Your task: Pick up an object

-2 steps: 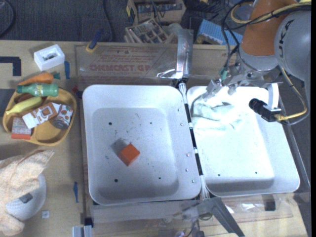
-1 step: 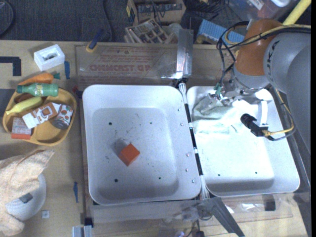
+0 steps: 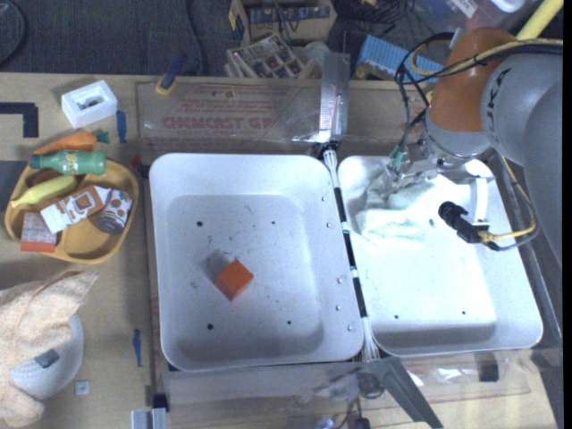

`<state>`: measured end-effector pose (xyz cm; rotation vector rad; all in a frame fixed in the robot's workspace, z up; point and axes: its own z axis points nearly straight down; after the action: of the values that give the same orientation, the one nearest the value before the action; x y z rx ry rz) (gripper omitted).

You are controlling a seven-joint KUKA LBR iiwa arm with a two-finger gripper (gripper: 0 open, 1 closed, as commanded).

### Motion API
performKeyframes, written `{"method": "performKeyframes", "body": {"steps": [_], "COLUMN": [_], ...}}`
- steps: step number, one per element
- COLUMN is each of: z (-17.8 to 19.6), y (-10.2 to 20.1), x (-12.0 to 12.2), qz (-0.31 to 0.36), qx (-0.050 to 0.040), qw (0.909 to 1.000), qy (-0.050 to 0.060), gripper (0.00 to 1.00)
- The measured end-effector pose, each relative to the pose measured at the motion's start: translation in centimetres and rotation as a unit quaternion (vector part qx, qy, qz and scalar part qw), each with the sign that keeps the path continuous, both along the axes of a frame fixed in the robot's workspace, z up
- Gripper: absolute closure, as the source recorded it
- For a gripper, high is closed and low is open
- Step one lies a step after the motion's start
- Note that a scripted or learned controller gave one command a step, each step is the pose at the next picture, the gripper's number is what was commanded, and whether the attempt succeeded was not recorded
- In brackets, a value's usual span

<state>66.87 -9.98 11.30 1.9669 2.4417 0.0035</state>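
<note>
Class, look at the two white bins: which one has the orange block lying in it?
The left bin, the one farther from the arm, holds the orange block. The right bin has the gripper over its upper left corner instead.

wooden bench (image 3: 107, 239) | two white bins (image 3: 179, 186) side by side | yellow bowl (image 3: 71, 248) of stuff on the left | small white box (image 3: 89, 103) up top

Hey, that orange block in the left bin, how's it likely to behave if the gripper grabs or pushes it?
The orange block looks like a small solid cube with flat faces, so it probably stays rigid and won't roll. It lies turned at an angle to the left bin's walls, so a grasp may twist it. On the smooth white floor, a push would likely slide it.
</note>
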Motion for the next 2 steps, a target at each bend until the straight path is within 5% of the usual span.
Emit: {"method": "performKeyframes", "body": {"steps": [1, 2], "z": [0.0, -2.3], "y": [0.0, -2.2], "x": [0.0, -0.6], "qz": [0.000, 0.092], "qx": [-0.0001, 0.0007], "qw": [1.0000, 0.9957], "qy": [0.000, -0.001], "gripper": [0.00, 0.00]}}
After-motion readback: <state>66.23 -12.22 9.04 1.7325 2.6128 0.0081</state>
